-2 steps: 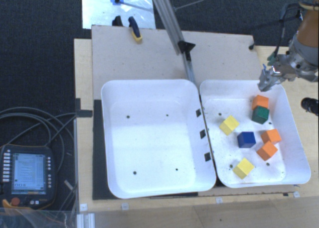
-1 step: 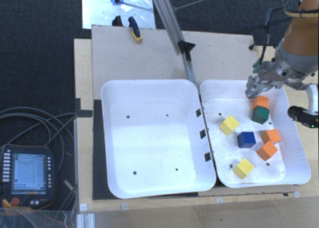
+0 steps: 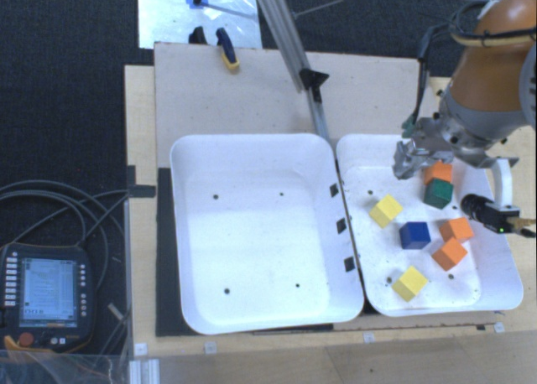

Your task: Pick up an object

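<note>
Several small blocks lie in the right bin (image 3: 503, 286). An orange block (image 3: 439, 173) sits on or against a green block (image 3: 438, 194) near the bin's far side. A yellow block (image 3: 386, 210), a blue block (image 3: 414, 235), two orange blocks (image 3: 457, 228) (image 3: 450, 254) and a second yellow block (image 3: 410, 282) are spread toward the front. My gripper (image 3: 409, 160) hangs over the far part of this bin, just left of the orange and green pair. Nothing shows between its fingers.
The left bin (image 3: 189, 206) stands beside the right one, their rims meeting in the middle. A slanted metal pole (image 3: 285, 30) crosses the board behind the bins. A teach pendant (image 3: 46, 294) with cables lies at the far left.
</note>
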`<action>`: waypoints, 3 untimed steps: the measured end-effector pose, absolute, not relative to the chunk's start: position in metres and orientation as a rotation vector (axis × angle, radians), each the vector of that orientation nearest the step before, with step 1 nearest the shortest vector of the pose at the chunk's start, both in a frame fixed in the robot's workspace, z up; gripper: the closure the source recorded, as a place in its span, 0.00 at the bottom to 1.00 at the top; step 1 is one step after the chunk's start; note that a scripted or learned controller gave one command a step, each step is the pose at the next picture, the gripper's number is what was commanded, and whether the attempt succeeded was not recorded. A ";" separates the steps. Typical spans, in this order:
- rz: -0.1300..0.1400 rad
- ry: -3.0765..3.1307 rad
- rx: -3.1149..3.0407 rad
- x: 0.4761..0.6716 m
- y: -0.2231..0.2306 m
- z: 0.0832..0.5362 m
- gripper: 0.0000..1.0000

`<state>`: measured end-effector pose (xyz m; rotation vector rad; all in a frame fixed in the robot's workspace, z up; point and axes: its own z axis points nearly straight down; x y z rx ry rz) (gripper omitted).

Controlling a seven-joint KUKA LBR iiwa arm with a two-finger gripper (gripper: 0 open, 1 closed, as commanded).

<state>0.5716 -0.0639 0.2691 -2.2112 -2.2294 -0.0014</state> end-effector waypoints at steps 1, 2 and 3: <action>-0.003 -2.232 -2.209 0.549 -0.018 0.272 1.00; -0.002 -2.231 -2.209 0.535 0.028 0.252 1.00; -0.002 -2.231 -2.208 0.516 0.077 0.238 1.00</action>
